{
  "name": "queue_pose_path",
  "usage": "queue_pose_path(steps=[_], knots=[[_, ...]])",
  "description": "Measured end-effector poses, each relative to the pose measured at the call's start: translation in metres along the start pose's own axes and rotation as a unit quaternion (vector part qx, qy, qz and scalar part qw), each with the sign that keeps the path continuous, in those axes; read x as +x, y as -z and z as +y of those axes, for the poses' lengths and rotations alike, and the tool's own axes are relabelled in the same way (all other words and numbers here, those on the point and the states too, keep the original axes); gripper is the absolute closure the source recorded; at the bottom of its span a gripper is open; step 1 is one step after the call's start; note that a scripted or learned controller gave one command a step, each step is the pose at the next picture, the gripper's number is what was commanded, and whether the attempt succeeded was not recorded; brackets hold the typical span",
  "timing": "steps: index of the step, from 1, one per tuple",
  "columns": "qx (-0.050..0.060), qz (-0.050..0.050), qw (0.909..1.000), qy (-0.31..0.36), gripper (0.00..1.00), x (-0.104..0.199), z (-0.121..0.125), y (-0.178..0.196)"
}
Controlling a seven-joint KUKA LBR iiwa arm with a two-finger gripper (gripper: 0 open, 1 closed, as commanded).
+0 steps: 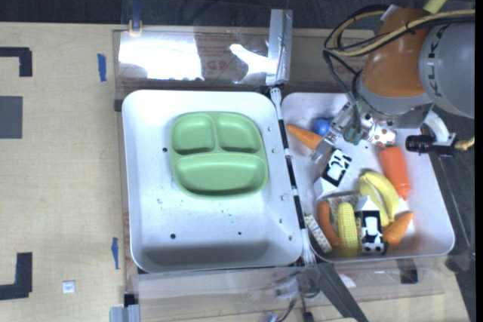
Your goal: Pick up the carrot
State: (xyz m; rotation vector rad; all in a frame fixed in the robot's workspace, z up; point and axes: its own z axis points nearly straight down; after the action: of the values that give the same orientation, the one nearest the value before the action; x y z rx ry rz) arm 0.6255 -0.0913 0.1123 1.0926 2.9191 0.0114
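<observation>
1. Nearest the viewer, at the bottom of the right bin (pixel 445 234), lies a heap of toy food: a corn cob (pixel 346 226), a banana (pixel 381 192), an orange sausage-like piece (pixel 327 216) on the heap's left, another orange piece (pixel 399 228) on its right, and a small black-and-white block (pixel 370 231).
2. The left bin (pixel 143 185) holds a green divided plate (pixel 219 152) with three compartments, set near the bin's middle.
3. A reddish-orange cylinder (pixel 395 168) lies by the right bin's right wall, its length running from near to far.
4. A black-and-white patterned tag (pixel 337 166) sits in the middle of the right bin; nothing on it can be read.
5. The carrot (pixel 305 136) lies in the right bin's far left part, close to the wall shared by the two bins. Its long axis runs left to right, tilted slightly; the narrow tip points left and a little away, the thick end points right toward the gripper.
6. A small blue object (pixel 323 126) sits just beside the carrot's thick end.
7. The gripper (pixel 330 145) hangs just right of the carrot; whether its jaws are apart or together cannot be told, and nothing is seen between them.
8. Farthest, the arm's orange band (pixel 392 56) and grey body, marked with partly hidden letters "KU".
</observation>
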Motion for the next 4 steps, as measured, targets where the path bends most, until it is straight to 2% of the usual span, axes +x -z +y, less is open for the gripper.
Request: queue_pose_path(steps=[1,2,3,4], knots=[[0.003,0.004,0.9940,0.109,0.00,-0.033,0.009,-0.007],[0.009,0.009,0.9955,0.094,0.00,-0.035,0.015,-0.007],[0.006,0.002,0.9956,0.094,1.00,-0.039,0.017,0.007],[0.008,0.006,0.9956,0.094,0.00,-0.037,0.015,0.004]])
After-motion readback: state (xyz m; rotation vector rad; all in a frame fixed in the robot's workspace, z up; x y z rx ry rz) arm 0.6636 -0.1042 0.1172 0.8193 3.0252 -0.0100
